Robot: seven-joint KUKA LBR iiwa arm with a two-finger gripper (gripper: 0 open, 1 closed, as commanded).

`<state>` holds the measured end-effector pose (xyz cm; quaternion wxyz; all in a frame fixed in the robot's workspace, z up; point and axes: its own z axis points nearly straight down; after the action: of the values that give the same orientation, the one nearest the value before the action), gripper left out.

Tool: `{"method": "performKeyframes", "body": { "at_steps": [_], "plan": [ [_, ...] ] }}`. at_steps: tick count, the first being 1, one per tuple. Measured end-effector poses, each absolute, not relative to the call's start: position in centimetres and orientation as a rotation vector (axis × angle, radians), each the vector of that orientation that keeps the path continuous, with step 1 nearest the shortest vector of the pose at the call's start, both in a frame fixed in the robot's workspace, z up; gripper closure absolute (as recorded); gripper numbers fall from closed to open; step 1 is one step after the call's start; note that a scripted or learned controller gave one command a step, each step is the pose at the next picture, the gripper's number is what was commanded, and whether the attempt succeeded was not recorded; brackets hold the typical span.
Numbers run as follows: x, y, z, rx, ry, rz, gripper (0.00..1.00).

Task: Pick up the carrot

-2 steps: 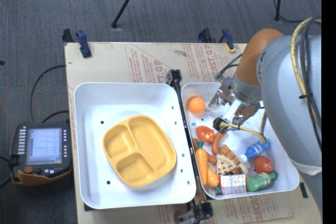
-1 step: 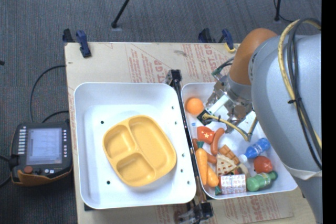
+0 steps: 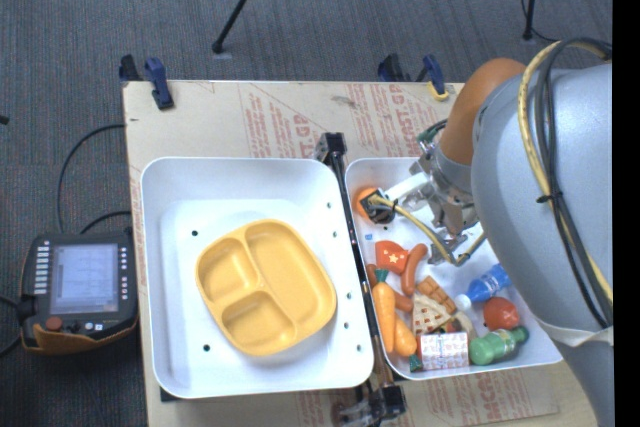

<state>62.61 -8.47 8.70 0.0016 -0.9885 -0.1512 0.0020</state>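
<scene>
The carrot [image 3: 384, 307] lies near the front-left corner of the right bin [image 3: 395, 171], close against the wall this bin shares with its neighbour. The gripper [image 3: 455, 237] hangs over the middle of the right bin, farther back than the carrot and apart from it; whether it is open or closed cannot be told, as cables and the wrist crowd it. Nothing is seen held. By my judgement the reach is the step in hand: the next move calls for travel toward the front-left corner of the right bin, then a descent in line with the carrot's length. The carrot is orange, long and tapered, pointing front to back, wedged among other toy foods, a pizza slice [image 3: 432, 313] just beside it. Left of the right bin, the second bin [image 3: 170, 185] holds a yellow divided plate [image 3: 300, 307].
</scene>
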Motion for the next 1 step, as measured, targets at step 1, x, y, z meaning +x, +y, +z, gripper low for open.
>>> {"method": "performKeyframes", "body": {
  "at_steps": [1],
  "plan": [
    [52.99,-11.92,9.32,-3.073,-0.639,0.006,0.00]
  ]
}}
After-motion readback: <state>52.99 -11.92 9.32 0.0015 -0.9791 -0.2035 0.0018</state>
